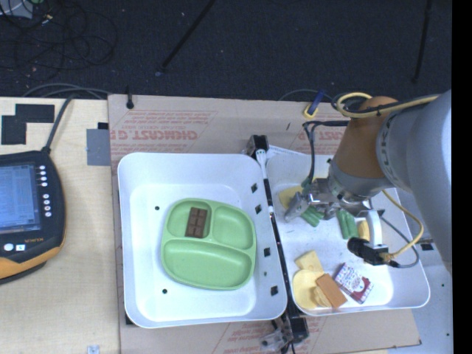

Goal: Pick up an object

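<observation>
Arm: grey, orange band, reaching in from the right over the right bin (413,290).
Gripper (304,211): low at the bin's far-left part, just beside green pieces (345,223); fingers' state cannot be told.
Right bin: smooth white plastic; near end holds yellow wedge (308,261), orange block (331,290), red-and-white packet (352,282).
Left bin (140,198): green three-compartment plate (210,260), matte, rounded; brown ridged bar (196,222) in its far-left compartment.
Worktop (177,124): printed cardboard.
Far left: handheld pendant (26,209).
</observation>
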You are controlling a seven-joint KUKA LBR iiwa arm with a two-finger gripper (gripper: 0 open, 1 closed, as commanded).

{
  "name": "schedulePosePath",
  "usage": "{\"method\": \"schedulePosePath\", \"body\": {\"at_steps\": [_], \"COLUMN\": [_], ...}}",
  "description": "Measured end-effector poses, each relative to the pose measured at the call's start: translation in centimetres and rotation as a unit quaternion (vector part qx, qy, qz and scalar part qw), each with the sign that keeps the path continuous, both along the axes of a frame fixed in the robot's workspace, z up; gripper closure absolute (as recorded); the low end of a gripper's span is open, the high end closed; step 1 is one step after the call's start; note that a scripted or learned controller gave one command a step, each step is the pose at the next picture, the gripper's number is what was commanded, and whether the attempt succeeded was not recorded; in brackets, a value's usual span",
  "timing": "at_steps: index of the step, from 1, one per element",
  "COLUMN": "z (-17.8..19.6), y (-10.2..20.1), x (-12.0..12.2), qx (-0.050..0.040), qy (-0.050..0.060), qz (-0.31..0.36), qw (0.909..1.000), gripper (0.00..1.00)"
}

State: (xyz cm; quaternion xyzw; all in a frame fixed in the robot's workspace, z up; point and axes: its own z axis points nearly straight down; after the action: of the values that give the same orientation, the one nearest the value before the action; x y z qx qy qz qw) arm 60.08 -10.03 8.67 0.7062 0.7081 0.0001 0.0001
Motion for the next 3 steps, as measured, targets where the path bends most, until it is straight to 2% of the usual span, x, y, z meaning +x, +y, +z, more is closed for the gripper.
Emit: {"method": "schedulePosePath", "body": {"at_steps": [1, 2, 3], "z": [-0.1, 0.7, 6.2], "y": [0.1, 0.1, -5.1], "x": [4.4, 4.3, 0.2], "qx": [0.0003, 0.0018, -0.0006], "qy": [0.001, 0.005, 0.002], "qz": [-0.001, 0.001, -0.003], "qw": [1.0, 1.0, 1.0], "gripper": [0.0, 1.0, 1.0]}}
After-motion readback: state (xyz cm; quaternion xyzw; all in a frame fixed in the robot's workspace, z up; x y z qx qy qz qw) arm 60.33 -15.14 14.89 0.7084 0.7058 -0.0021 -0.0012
